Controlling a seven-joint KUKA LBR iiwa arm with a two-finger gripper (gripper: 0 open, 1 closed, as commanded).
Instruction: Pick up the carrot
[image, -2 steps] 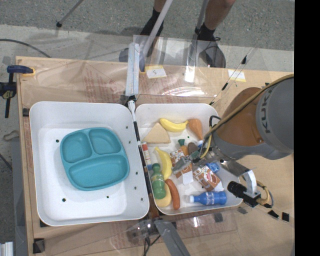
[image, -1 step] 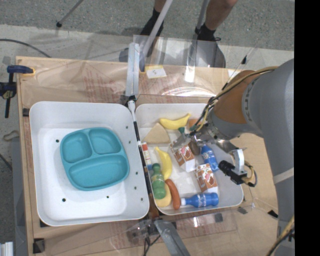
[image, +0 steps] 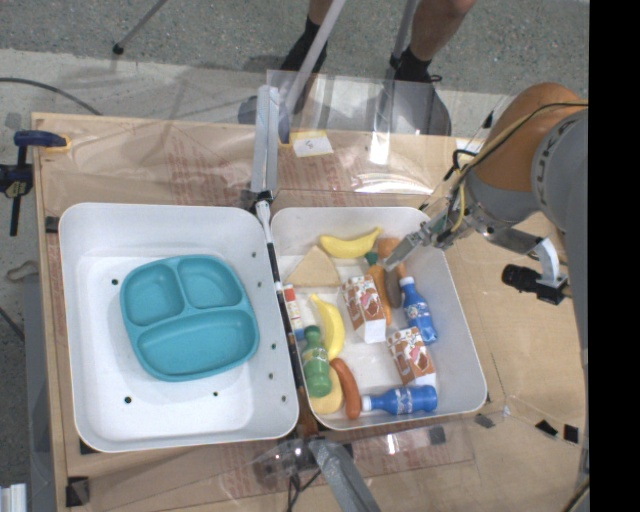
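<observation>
Gripper (image: 385, 262) hangs low over the right bin (image: 465, 350), tips right by the carrot (image: 381, 290). Can't tell if it's gripping or let go. Carrot lies in the right bin's upper middle, under a banana (image: 349, 244) & next to a carton (image: 362, 300) and a blue bottle (image: 417, 312). Left bin (image: 90, 400) has a teal plate (image: 188, 316) w/ three parts.
</observation>
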